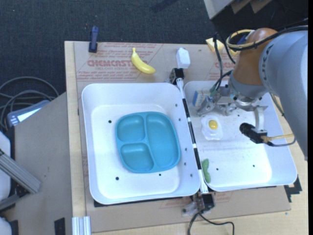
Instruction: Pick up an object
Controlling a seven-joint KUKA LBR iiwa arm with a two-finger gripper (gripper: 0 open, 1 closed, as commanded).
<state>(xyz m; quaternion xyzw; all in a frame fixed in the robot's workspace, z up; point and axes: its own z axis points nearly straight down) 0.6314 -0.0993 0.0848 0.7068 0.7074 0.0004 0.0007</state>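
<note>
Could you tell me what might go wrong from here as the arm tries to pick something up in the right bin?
1. The fried egg looks flat and low, so the gripper above it could slide over it.
2. The green piece sits against the bin wall, leaving little room for a finger.
3. The wrist cables hang near the bin and might snag.

The arm (288, 67) ran off the right edge, its upper part out of frame, and covered the far right corner of the right bin (254, 175). A blue object (195, 99) lay partly behind the wrist hardware, too small to identify. Coiled cables (19, 89) were cut off at the left edge.
</note>
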